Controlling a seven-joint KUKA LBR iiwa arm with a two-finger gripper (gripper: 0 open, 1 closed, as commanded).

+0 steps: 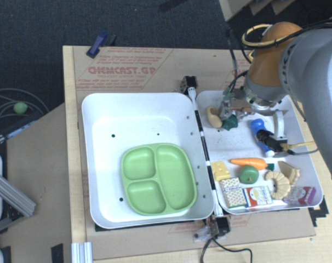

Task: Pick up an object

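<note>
Gripper (229, 114) hangs low at the right bin's (314, 171) eleven o'clock corner, apparently positioned to grasp the teal object (230, 123); pincer state indeterminate.

The green tray (157, 178) looks like smooth moulded plastic with a soft satin sheen. The white bin (100, 147) around it is smooth, slightly glossy plastic, as is the second bin (232, 141) to the tray's right. Under both, the table (127, 70) is matt brown board, like cardboard or raw fibreboard, with red printing above the tray. To the right of the tray, the carrot (249, 161) and the green apple (249, 175) look like shiny toy plastic, and the small cartons (245, 195) seem printed card. Up and to the right of the tray, the arm (314, 70) has smooth grey painted casing with a glossy orange band (273, 53).
</note>
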